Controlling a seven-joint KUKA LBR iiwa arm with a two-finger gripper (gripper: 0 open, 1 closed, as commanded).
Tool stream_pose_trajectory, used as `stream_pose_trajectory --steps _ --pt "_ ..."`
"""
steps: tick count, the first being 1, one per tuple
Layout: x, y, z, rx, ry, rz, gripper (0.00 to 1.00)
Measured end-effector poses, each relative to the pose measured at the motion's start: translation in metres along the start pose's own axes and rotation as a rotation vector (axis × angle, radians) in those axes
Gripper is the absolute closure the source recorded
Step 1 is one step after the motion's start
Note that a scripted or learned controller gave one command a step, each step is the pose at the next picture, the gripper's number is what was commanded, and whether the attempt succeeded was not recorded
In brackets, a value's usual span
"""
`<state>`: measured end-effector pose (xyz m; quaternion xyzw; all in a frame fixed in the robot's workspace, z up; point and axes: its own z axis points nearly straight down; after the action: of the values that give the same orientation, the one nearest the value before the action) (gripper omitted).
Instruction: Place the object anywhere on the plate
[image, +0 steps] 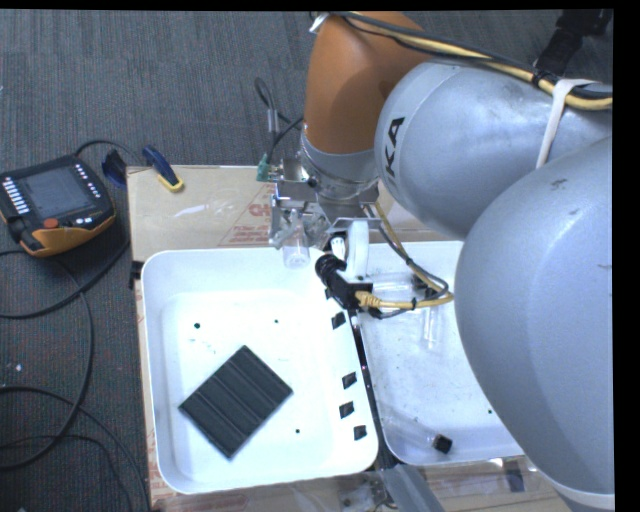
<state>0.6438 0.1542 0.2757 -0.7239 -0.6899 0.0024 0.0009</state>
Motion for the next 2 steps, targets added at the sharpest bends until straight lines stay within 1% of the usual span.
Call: stream_pose_trajectory --steps 1,2 --pt "0.068 -0.003 -0.058 -0.001 0.000 -0.347 1.00" --pt "0.083 -0.004 -0.141 -0.002 0.000 -0.748 1.00"
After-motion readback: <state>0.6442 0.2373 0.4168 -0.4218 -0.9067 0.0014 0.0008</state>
